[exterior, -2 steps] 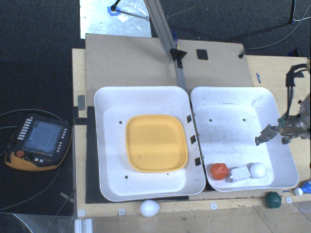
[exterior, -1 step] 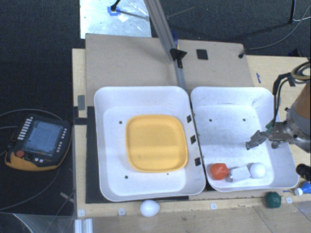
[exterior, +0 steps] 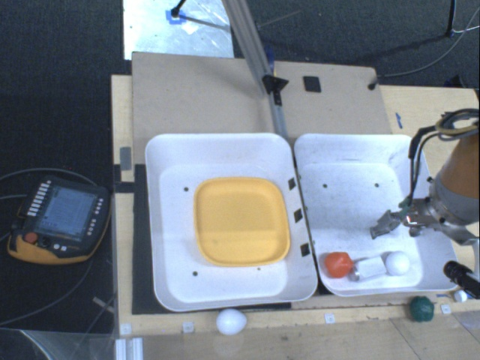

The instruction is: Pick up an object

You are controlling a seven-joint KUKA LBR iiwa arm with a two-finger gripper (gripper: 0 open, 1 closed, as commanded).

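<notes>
Overhead view of the bench, with the right bin (exterior: 360, 152) taken as the landmark. The arm (exterior: 459, 182) enters over this bin's right wall, and its gripper (exterior: 388, 225) hangs above the bin's floor, right of centre; whether the fingers are spread or closed cannot be told from this angle, and nothing is seen between them. Along the bin's near wall lie three things in a row: a red-orange object (exterior: 337, 264) at the left, a white cylinder (exterior: 367, 268) touching it, and a white ball (exterior: 397, 262) at the cylinder's right end. All three sit nearer the front wall than the gripper and apart from it. To the left of the landmark bin, the left bin (exterior: 169, 201) holds a yellow plate (exterior: 241, 220). Outside, before the front walls, lie a white egg (exterior: 231, 321) and a dark green ball (exterior: 421, 309).
</notes>
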